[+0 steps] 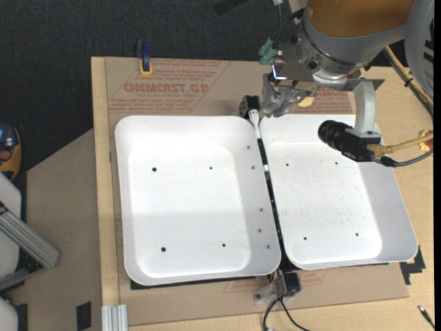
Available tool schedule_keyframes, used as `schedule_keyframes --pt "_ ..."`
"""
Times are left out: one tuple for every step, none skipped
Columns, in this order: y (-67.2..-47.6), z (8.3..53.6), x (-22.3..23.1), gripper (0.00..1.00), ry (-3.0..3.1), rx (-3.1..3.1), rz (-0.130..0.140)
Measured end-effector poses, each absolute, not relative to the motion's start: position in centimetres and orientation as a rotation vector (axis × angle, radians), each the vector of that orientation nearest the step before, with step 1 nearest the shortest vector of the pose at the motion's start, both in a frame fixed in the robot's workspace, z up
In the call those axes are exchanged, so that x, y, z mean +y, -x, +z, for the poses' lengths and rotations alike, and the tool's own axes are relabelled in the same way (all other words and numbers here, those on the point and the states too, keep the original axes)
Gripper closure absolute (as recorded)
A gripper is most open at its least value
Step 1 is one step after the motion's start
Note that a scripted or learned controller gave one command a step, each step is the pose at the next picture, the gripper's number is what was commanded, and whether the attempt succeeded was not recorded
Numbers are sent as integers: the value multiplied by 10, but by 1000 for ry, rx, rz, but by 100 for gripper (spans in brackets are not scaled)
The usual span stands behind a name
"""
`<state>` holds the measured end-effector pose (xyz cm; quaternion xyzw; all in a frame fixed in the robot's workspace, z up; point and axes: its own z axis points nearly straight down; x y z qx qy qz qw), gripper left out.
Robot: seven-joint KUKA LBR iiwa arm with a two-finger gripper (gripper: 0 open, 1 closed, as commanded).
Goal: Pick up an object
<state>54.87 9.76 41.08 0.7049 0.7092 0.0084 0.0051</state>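
My gripper hangs over the far left corner of the right bin, close to the seam between the two bins. The grey wrist with its orange band looms above it and hides much of it. A small pale yellowish thing shows just right of the gripper at the bin's far rim; I cannot tell what it is or whether it is held. The left bin lies to the left with white floor showing.
A black cylinder on the arm juts over the right bin's far part, with a yellow cable trailing right. A blue and yellow clamp stands at the board's far left. Another clamp sits at the front seam.
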Motion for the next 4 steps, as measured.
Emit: schedule_keyframes --pt "-584 299 126 100 -2222 2229 -12" --pt "-563 243 204 100 -2217 2236 -9" --pt "-557 310 152 100 -2224 2214 7" --pt "-599 245 202 100 -2217 2225 3"
